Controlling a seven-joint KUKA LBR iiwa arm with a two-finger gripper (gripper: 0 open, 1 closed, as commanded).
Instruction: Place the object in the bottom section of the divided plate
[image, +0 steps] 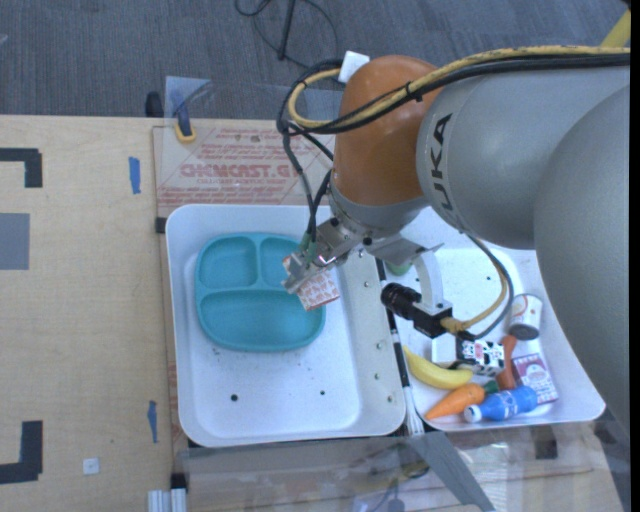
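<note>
Pale wooden boards make the bench (80, 300), with some black and blue tape marks on them, and a dark grey floor lies behind. Two shallow white bins sit side by side on this bench.

In the left bin (265, 400) lies a teal divided plate (250, 292), with two small sections at its far side and one big section at its near side. This big section has nothing inside.

From the right comes the grey arm (540, 140), and its orange band (385, 125) is over the far edge of the left bin. Below the band, the gripper (310, 265) hangs over the right edge of the plate. Between its fingers it holds a small card (320, 290), white with red print, and this card sits tilted just over the plate's right rim, next to the big section. I cannot tell if the card touches the plate.

In the right bin (585, 400), near the front, are a banana (440, 372), a carrot (455, 401), a blue bottle (505, 405), and a small carton (538, 378), close together. Black cable and a black part of the arm cross over this bin.
</note>
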